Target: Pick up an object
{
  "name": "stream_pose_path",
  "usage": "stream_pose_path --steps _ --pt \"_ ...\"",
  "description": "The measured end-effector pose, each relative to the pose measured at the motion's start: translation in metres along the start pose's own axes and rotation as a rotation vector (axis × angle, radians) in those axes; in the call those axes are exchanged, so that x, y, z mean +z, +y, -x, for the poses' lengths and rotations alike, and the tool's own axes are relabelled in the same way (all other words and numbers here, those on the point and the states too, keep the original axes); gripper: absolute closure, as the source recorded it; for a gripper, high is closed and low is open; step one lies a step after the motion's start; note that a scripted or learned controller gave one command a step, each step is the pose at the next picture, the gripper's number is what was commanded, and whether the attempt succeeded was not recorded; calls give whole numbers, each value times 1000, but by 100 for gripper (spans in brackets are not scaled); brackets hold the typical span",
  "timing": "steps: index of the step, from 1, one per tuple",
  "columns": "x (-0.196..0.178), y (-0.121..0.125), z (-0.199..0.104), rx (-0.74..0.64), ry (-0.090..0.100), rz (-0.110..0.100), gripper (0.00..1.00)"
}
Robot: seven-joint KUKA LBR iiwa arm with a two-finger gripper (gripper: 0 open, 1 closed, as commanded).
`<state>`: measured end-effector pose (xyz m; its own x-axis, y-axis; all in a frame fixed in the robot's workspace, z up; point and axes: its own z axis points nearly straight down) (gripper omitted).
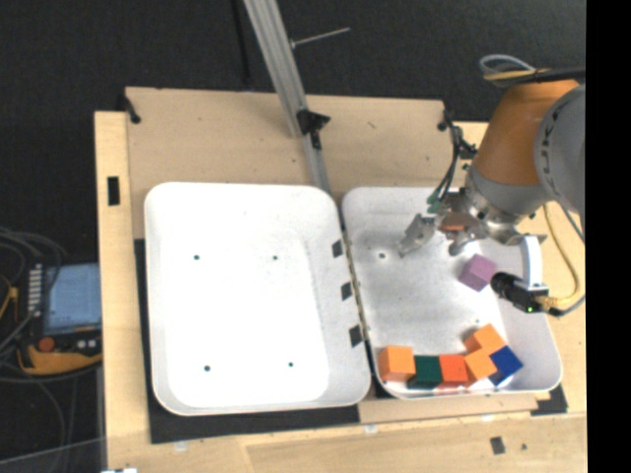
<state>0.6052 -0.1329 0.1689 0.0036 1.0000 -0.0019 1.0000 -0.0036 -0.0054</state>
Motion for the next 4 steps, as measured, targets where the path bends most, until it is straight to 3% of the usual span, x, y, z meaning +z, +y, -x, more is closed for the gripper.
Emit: stream_pose_path --steps 1,2,3,4 --pt "50 -5 -7 3 1 1 0" --pt "72 -5 -6 2 -1 6 0" --pt "60 -4 -5 10 1 11 100" --pt "-4 -2 -8 -5 1 13 100"
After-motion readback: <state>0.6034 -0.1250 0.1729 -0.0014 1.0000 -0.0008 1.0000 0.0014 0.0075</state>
